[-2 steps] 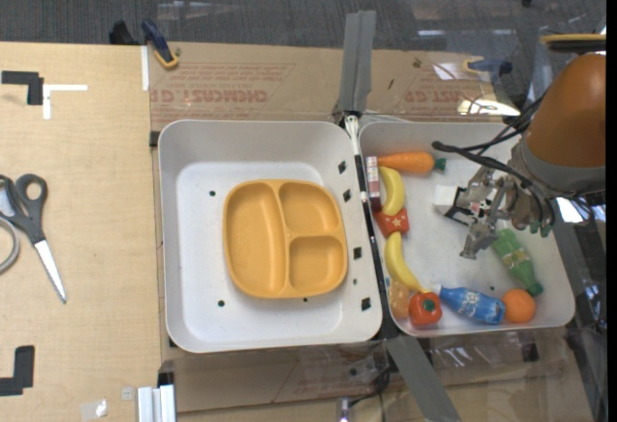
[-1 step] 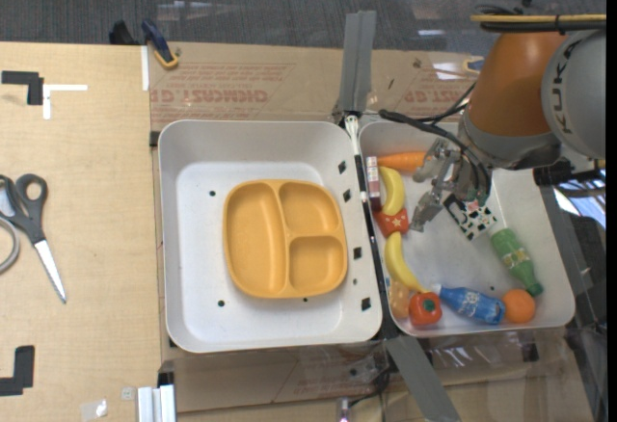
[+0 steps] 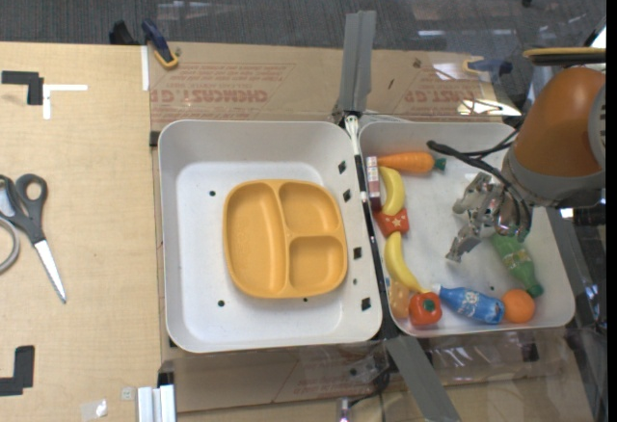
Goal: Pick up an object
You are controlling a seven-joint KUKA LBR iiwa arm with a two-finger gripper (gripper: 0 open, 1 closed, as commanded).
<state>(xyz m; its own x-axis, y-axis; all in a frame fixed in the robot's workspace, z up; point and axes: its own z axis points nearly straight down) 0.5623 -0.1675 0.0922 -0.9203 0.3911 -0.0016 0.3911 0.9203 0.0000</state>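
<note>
Beside the green bottle (image 3: 514, 259), the gripper (image 3: 472, 227) hovers, fingers spread, holding nothing
Approach step; next it likely must descend and close on one object

Pincer (image 3: 470, 223) hangs low in the right bin (image 3: 549, 309), beside a green bottle (image 3: 516, 261).

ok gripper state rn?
Gripper: open, holding nothing, hanging over the right bin beside the green bottle.
</note>
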